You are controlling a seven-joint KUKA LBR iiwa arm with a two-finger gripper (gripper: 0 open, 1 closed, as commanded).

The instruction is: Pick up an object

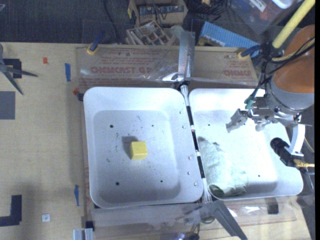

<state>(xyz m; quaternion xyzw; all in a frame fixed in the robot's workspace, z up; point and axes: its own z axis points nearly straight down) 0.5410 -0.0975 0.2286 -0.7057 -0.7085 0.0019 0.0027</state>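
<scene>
Leftmost, left bin [100,104]: white, shallow; one small yellow block [138,150] lying just left of its middle, at about 9 o'clock from the arm. Right bin [285,184]: white, touching the left bin along the centre seam; a rolled pale cloth [220,169] lies along its left wall, running toward 6 o'clock. Gripper [246,120]: hovering over the right bin's upper half, fingers spread apart, nothing between them. Arm [295,79]: grey with orange band, entering from 3 o'clock.

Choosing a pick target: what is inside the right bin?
A rolled, pale cloth lies along the right bin's left wall, reaching its near corner. The gripper hovers above the bin floor. Whatever the cloth covers is hidden.
</scene>
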